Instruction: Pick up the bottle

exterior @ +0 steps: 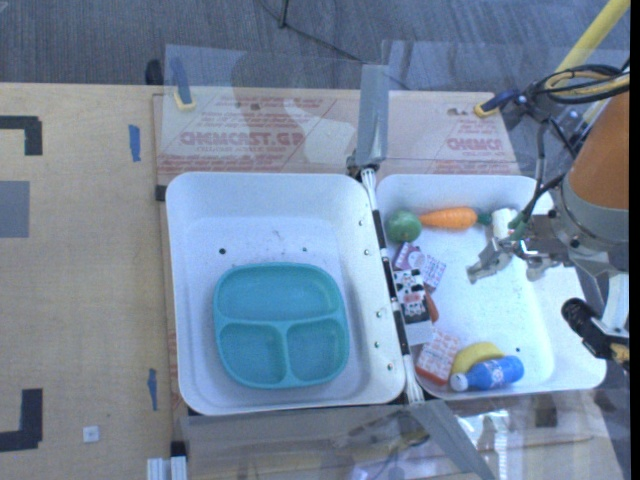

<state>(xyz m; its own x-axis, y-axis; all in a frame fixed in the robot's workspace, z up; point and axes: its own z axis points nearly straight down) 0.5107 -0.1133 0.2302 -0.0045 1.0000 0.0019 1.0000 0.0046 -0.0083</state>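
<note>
Near right bin's front edge: blue bottle (493,373), lying flat.

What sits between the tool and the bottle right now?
In the camera view, bare white bin floor separates the tool from the blue bottle. The banana lies against the bottle's upper side.

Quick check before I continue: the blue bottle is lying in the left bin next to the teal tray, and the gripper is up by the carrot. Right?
Not quite. The camera view shows the blue bottle lying in the right bin, beside the banana; the teal tray sits alone in the left bin. The gripper is indeed up by the carrot.
</note>
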